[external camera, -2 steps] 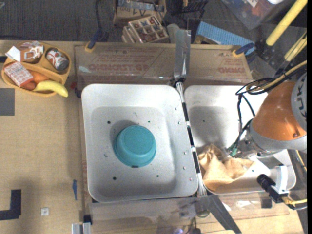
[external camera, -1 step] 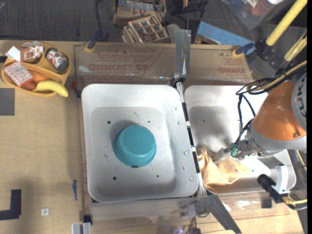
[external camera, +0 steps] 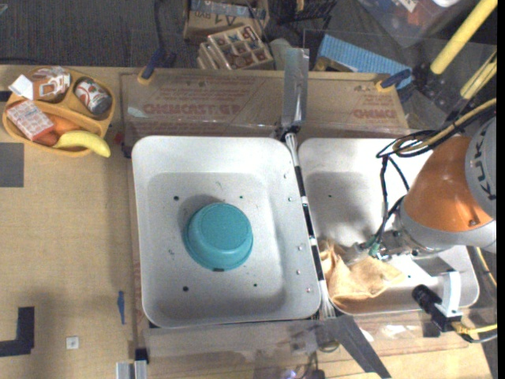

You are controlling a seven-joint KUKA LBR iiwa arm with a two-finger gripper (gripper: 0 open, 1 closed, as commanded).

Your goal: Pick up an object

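In the right-hand bin (external camera: 347, 172), near its front left corner, lies a crumpled tan cloth (external camera: 355, 279) — bunched against the wall that divides the two bins. The arm (external camera: 450, 196), grey with its orange band, reaches in from the right, and its gripper (external camera: 379, 249) sits just above the cloth's upper edge; whether it is open or has hold of anything I cannot tell. In the left bin (external camera: 158, 172) a teal bowl (external camera: 219, 235) rests upside down near the middle — well apart from the gripper.
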